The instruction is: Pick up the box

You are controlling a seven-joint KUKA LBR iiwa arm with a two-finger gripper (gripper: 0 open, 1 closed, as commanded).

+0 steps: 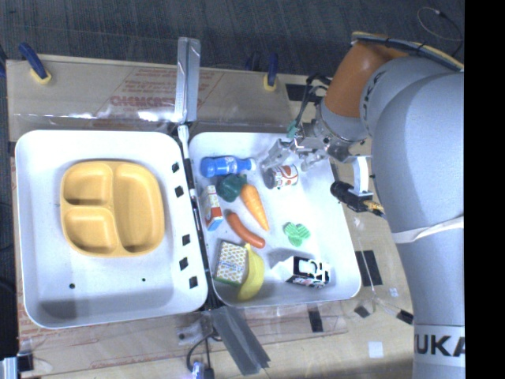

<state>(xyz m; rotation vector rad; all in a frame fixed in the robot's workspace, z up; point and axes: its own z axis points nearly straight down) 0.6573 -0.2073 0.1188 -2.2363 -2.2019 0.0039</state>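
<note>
A small box [231, 261] with a green and white pattern lies at the near left of the right bin [341, 243], leaning on a yellow banana [254, 276]. My gripper [278, 163] hangs over the far middle of that bin, well away from the box. It is right above a small white and red object [289, 177]. Whether it touches that object cannot be made out.
The right bin also holds a blue bottle [221, 166], a dark green item [231, 187], a carrot [253, 204], a red sausage [245, 229], a small red and white carton [213, 208], a green piece [297, 232] and a black and white pack [309, 272]. A yellow divided tray [113, 206] lies in the left bin.
</note>
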